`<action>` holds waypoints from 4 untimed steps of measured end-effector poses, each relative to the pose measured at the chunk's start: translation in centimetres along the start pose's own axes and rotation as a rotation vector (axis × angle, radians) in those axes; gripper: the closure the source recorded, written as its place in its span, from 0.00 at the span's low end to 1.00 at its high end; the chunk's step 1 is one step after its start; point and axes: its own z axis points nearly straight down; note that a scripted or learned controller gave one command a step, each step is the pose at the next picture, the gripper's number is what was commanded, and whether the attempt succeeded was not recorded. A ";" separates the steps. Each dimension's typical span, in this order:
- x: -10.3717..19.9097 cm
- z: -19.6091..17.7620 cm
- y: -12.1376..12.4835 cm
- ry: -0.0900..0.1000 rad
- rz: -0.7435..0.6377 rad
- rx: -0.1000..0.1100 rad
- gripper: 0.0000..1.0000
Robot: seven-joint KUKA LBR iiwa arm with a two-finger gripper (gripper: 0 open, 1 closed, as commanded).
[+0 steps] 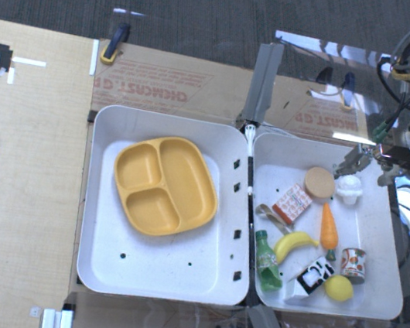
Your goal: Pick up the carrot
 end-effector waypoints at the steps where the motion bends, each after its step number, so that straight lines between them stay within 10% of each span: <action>1: -2.7 8.0 -7.8 0.000 0.072 0.001 0.00; 2: -2.8 7.1 -7.8 -0.001 0.075 0.002 1.00; 3: -2.8 7.1 -7.8 -0.001 0.075 0.002 0.00; 4: -4.8 18.6 -6.0 0.000 0.025 0.000 0.00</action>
